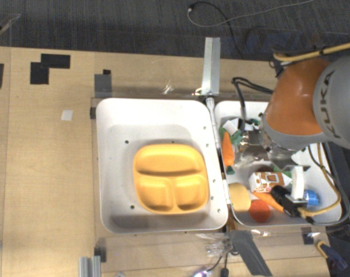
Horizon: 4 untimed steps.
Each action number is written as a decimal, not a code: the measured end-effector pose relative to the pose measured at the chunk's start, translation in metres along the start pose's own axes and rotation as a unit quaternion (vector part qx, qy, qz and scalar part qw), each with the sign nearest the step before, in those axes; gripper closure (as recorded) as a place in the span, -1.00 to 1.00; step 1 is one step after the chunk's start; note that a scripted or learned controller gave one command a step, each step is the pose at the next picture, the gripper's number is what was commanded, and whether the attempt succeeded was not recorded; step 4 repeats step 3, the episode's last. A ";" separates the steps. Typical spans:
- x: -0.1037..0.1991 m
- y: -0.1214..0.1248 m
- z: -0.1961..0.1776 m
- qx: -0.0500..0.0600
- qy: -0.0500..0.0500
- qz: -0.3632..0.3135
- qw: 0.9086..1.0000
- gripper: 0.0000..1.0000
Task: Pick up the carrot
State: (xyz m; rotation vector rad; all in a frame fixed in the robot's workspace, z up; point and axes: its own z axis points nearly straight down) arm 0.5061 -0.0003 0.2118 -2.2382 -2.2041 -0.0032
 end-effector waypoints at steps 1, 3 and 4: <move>-0.004 0.001 -0.092 -0.002 -0.001 -0.024 1.000 1.00; -0.005 0.073 -0.105 -0.001 -0.001 -0.015 1.000 -1.00; -0.005 0.073 -0.105 -0.001 -0.001 -0.015 1.000 -1.00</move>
